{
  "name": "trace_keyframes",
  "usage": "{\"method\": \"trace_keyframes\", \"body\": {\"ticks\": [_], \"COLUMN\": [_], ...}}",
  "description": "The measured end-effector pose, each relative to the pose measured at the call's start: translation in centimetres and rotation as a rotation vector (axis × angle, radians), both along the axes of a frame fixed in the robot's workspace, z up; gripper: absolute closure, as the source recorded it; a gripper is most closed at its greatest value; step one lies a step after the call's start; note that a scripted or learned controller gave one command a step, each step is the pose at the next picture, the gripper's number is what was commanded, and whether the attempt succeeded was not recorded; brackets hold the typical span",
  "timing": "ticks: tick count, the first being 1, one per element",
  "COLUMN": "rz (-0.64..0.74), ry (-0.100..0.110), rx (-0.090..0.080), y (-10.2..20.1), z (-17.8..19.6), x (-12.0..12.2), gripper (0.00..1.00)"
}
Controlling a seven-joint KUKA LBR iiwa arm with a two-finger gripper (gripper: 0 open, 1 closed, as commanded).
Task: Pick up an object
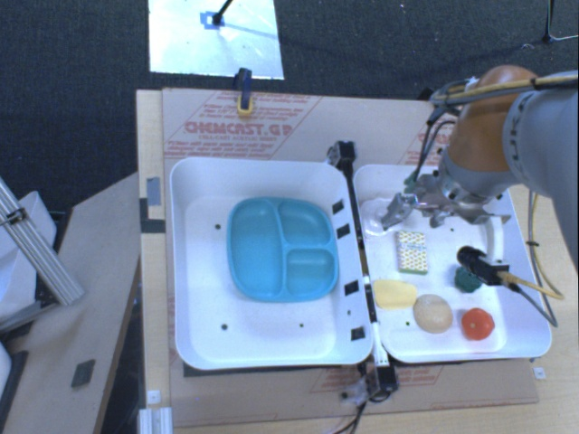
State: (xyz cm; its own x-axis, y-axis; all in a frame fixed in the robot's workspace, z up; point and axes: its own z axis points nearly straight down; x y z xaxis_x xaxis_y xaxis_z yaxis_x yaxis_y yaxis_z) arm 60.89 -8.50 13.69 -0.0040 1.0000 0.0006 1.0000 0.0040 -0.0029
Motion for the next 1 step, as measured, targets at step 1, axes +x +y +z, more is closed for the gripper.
{"method": "trace_keyframes", "body": {"ticks": [1], "rz": [-0.002], "ry": [-0.01], "rx": [-0.004], "y": [-0.05], "z": [-4.85], "x": [0.23], "gripper": [0.0]}}
